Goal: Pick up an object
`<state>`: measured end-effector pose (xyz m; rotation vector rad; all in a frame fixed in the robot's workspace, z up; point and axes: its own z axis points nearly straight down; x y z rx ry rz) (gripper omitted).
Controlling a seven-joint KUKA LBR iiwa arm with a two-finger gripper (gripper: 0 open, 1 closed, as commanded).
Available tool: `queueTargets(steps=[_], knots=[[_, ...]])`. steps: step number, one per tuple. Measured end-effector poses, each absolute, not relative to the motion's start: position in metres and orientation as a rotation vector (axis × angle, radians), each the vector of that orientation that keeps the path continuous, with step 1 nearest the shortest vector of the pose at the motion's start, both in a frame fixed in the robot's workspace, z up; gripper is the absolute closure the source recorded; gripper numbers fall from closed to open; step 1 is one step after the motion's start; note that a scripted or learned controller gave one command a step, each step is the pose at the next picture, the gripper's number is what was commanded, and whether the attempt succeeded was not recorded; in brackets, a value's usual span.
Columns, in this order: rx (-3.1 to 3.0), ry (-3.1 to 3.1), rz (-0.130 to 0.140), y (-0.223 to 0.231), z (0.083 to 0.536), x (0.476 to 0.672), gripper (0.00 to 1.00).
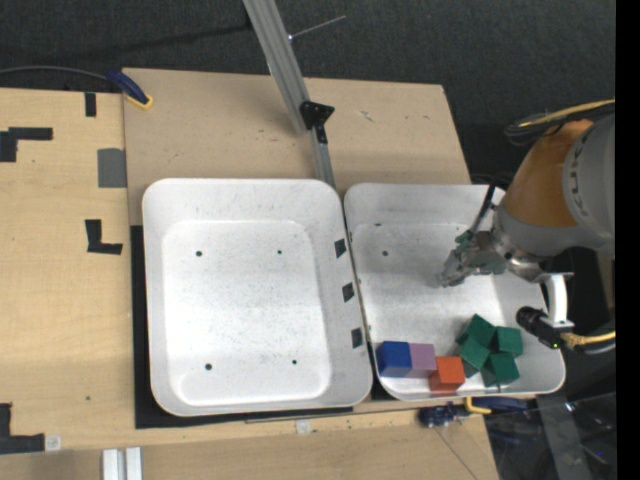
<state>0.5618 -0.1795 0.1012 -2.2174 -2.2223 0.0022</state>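
Seen from above, the gripper [462, 266] hangs over the right bin's [400, 213] bare middle; whether it is open or closed I cannot tell. The objects cluster at that bin's near edge: blue block [394, 357], pink block [423, 357], orange block [448, 372] and green blocks [490, 346], so reaching them likely calls for moving nearer.

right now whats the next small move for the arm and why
Probably shift toward the near edge of the right bin and descend over the green blocks. The gripper hangs over bare bin floor, apart from the blocks clustered along that edge.
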Motion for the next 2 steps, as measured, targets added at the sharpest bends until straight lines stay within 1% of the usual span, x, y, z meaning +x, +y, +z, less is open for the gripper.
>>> queueTargets(steps=[2], knots=[[-2.222, -2.226, -0.003, -0.172, 0.187, 0.565, 1.00]])
